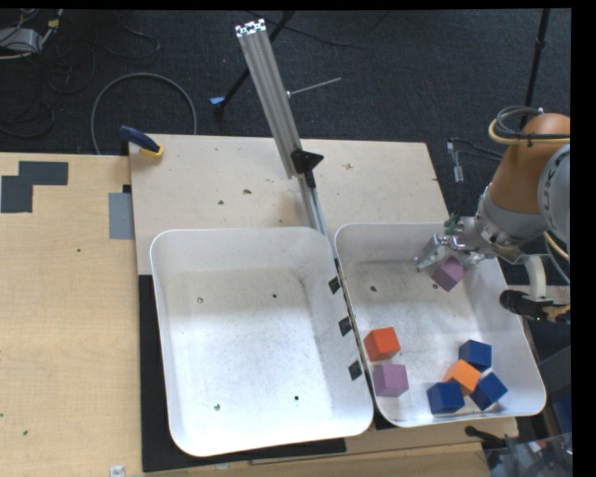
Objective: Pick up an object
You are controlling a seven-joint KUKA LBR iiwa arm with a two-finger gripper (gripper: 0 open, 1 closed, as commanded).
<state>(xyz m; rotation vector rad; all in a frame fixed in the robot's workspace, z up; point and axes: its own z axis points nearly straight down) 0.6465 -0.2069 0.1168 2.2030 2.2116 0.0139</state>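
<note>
Over the right bin's [521, 368] far side, the gripper [447, 259] appears clenched on 1 purple cube [449, 275] hanging just beneath its fingers, a seemingly shallow hold that could let it drop among the 6 other blocks.

It looked like a robotics lab: loose cables [140, 88] on dark carpet, an aluminium rail [273, 93] with a checkered calibration tag [250, 27], a plywood desk [56, 307].
</note>
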